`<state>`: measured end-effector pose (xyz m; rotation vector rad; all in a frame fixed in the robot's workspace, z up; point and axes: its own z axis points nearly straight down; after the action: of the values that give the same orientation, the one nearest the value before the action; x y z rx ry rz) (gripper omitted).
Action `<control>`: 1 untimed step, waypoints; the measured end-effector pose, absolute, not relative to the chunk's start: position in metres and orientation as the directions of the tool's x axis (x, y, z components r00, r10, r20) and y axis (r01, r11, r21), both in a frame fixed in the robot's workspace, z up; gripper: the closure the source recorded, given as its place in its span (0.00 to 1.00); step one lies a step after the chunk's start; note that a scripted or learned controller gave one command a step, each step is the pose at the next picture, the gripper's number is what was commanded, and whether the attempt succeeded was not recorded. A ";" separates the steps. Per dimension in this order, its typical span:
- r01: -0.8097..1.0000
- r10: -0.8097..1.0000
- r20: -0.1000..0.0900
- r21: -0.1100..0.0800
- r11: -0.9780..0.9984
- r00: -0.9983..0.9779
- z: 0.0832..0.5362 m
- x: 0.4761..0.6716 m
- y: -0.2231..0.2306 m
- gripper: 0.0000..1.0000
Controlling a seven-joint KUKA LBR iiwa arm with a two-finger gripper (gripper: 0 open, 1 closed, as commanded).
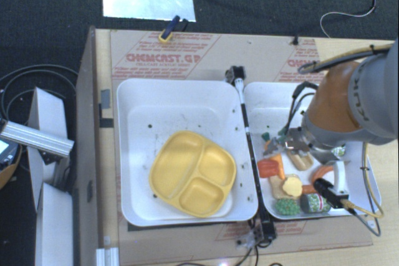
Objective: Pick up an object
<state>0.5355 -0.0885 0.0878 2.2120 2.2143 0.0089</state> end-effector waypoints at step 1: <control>1.000 1.000 -0.002 0.009 0.003 -0.003 0.087 0.585 -0.102 0.00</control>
<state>0.5847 -0.1025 0.0869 2.2120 2.2193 0.0078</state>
